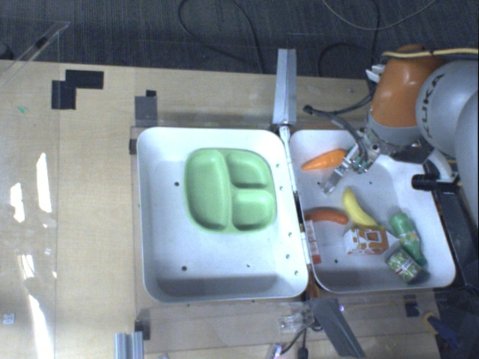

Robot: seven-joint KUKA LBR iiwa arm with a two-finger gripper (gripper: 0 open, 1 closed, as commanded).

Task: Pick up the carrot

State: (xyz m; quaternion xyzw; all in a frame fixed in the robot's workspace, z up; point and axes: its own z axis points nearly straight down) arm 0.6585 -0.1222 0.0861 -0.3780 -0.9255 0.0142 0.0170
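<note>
Gripper hovered beside the carrot in the right bin.
A green tray (229, 189) sat in the left bin (161, 275); in the right bin (441, 271), the carrot (324, 160) lay just left of the gripper (334, 178), whose fingers stood spread, pinching nothing.

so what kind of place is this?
Likely a robot lab pick-and-place cell: two white bins fixed on a wooden bench, toy food like the carrot, loose cables behind.

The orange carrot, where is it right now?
In the camera view, the tapered orange carrot lies near the far-left corner of the right white bin, beside the gripper and above the yellow banana.
</note>
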